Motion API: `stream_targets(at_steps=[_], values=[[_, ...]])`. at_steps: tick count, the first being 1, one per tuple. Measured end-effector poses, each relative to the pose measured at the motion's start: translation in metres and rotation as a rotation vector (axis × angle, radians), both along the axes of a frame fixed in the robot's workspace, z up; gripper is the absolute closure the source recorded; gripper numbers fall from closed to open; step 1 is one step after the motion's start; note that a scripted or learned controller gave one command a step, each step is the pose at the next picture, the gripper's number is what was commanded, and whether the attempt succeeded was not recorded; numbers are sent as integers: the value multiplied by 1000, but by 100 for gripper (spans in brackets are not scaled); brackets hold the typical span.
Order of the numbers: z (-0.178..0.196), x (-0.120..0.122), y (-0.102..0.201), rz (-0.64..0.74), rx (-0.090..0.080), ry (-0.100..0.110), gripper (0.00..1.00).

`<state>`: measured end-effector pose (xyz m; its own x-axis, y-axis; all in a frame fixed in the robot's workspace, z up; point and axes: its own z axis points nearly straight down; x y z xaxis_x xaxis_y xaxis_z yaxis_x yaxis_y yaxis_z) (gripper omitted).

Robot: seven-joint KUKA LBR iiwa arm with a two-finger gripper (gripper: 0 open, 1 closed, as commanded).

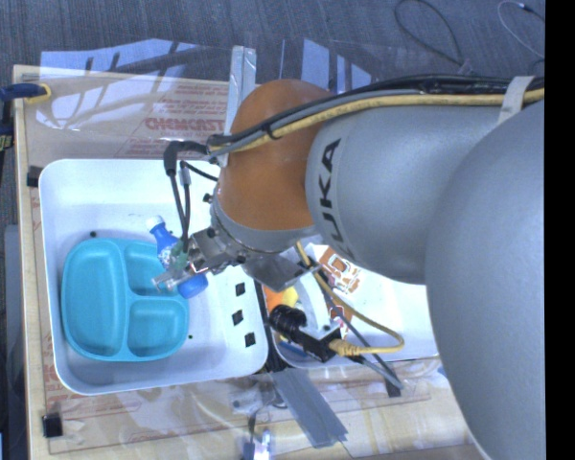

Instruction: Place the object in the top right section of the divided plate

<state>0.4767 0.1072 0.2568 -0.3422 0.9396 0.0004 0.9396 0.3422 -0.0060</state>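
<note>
- Camera view: a blue divided plate [123, 300] lies in the left white bin [67, 185], close to the bin's left wall and toward its near end
- The plate has one long section on its left side and two smaller sections on its right side, one farther from the camera and one nearer
- The gripper [175, 268] hangs just over the right edge of the plate, about where the two smaller sections meet
- A small blue object [159, 233] shows right at the gripper, touching or almost touching the plate's right rim by the farther small section
- Another blue bit sits just right of the plate, under the gripper; I cannot tell if it is part of the same object
- I cannot tell if the claw is apart, together, or clamped on the object, because the parts there are small and mixed up with each other
- The big grey arm [412, 199] comes in from the right of the plate and covers most of the right white bin [402, 338]
- The orange band [268, 151] on the arm sits up and to the right of the plate
- Black cables [182, 199] run from the arm down to the gripper, just right of the plate's far corner
- An orange thing [286, 312] and a black part lie well to the right of the plate, past the wall between the two bins
- A blue clamp [19, 92] grips the bench edge far above the plate, at the left corner
</note>
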Motion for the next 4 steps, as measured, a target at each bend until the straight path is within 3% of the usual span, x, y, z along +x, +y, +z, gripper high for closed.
stream_targets(at_steps=[1, 2, 3, 4], values=[[-69, -1, -29, -111, -2, 4, 100], [-68, 0, -52, -42, 1, 4, 100], [-68, -1, -27, 34, 0, 1, 100], [-68, -1, -31, 274, 2, 5, 100]])
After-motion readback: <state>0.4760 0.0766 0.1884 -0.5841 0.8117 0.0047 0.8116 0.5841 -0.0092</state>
